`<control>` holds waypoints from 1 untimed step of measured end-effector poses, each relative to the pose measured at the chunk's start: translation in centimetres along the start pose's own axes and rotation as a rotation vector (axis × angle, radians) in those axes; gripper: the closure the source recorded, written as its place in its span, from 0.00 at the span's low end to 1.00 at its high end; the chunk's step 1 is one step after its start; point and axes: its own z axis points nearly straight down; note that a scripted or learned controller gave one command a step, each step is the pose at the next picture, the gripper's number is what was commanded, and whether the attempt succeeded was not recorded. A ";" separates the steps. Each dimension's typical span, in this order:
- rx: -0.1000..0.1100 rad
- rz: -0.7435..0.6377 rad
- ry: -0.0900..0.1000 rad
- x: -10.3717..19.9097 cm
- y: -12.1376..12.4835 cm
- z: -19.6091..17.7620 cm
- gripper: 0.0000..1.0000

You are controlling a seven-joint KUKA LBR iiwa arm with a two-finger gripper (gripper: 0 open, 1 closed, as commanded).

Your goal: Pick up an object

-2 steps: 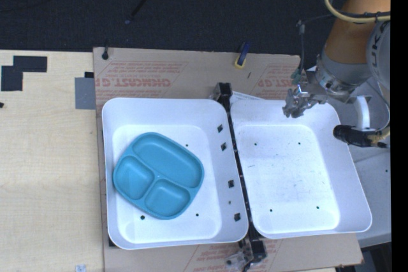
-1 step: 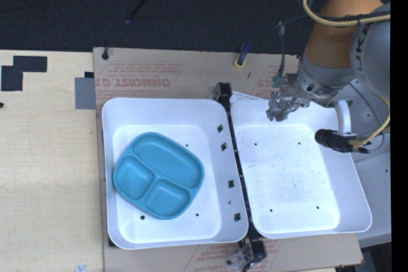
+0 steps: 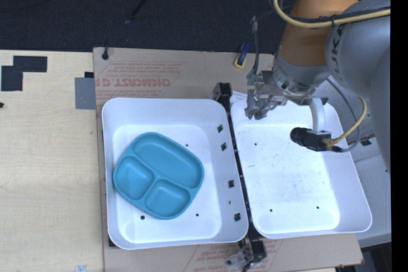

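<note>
Right, the gripper (image 3: 258,106) hangs just to the right of the far end of the black strip (image 3: 230,153) that runs between the two bins. It is over the far corner of the right bin (image 3: 299,204), close to that bin's rim. From this slanted view I cannot tell whether it is spread or closed, and I cannot tell whether it touches the bin floor. I see nothing gripped in it. Above it the orange band (image 3: 315,13) of the arm leans in from the side right of the strip.

The object to pick up, a blue divided plate (image 3: 159,174), is on the other side of the strip, well apart from the gripper. It lies flat on the floor of the left bin (image 3: 131,113), turned at an angle. Its one large compartment is toward the far side and its two smaller ones toward the near side. Both bins rest on a cardboard sheet (image 3: 159,73) that extends past the strip's far end.
</note>
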 end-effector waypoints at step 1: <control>0.000 0.003 -0.001 0.7 0.2 0.0 1.00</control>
